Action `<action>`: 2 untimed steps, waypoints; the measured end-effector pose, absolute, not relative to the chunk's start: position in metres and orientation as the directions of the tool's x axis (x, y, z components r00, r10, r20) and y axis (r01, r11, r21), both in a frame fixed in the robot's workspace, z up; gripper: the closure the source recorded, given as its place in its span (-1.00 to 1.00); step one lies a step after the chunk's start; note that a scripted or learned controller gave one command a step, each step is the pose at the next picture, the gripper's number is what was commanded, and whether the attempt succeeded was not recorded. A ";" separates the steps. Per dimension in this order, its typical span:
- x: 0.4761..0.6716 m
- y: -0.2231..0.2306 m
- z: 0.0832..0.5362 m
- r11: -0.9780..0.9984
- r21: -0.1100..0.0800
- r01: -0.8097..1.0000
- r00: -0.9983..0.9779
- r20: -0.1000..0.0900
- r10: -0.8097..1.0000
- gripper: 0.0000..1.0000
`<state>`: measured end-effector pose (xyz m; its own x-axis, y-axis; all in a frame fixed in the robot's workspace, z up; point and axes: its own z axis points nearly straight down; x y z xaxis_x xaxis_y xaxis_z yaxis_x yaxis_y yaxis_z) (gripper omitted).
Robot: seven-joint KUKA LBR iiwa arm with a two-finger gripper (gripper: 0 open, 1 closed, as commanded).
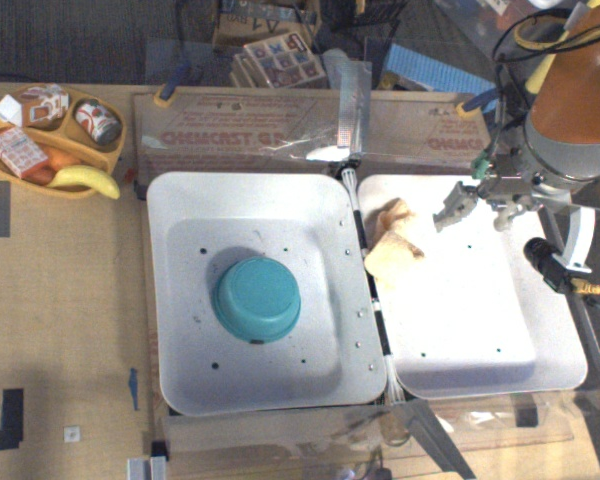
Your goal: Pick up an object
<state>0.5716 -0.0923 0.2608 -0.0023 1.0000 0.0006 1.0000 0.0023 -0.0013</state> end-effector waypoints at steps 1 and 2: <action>0.603 -0.083 0.225 -0.073 0.001 0.997 0.073 0.000 0.997 -1.00; 0.611 -0.090 0.206 0.036 -0.002 0.999 -0.036 0.000 0.999 -1.00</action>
<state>0.6113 -0.0903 0.2060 -0.0357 0.9994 0.0004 0.9994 0.0357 -0.0016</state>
